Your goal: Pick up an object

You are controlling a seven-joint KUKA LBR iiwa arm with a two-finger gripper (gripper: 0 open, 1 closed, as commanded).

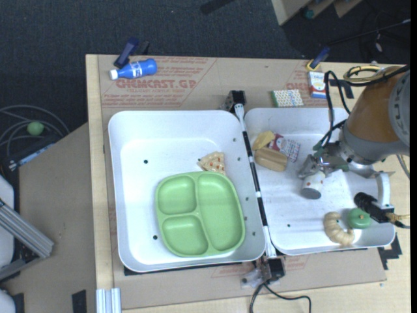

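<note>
White bins: I saw two shallow bins side by side on the table [163, 87], the left bin [130, 142] carrying a green divided plate [197, 214] with a tan crumbly scrap [212, 162] just above it, the right bin [287, 227] carrying the loose things.

Gripper: it hung low in the right bin [314, 170], reaching in from the right under the orange-banded wrist; I could not tell from my slanted view how far apart its fingers stood.

Likely target: a small pale cylinder [312, 189] lay directly beneath the gripper, touching or nearly so; I could not see it between the fingers, so I did not count it as held.

Step in hand: by my reading, the descent onto the target, before any lift.

Target's axis: it was too small and blurred for a firm call; I judged its long axis ran roughly up and down the view, leaning a little, its lower end rounded.

Next move: I judged it called for closing squarely across the short width, then a straight lift, and a check that the thing came up.

Neighbours: a tan block with a wrapped packet [273, 152] sat to the left, apart from the gripper; a pale curved pastry-like piece [339, 228] and a green-topped item [358, 218] lay near the bin's lower right corner, well clear.

Risk: I thought a round little body might roll or squirt out sideways.
</note>
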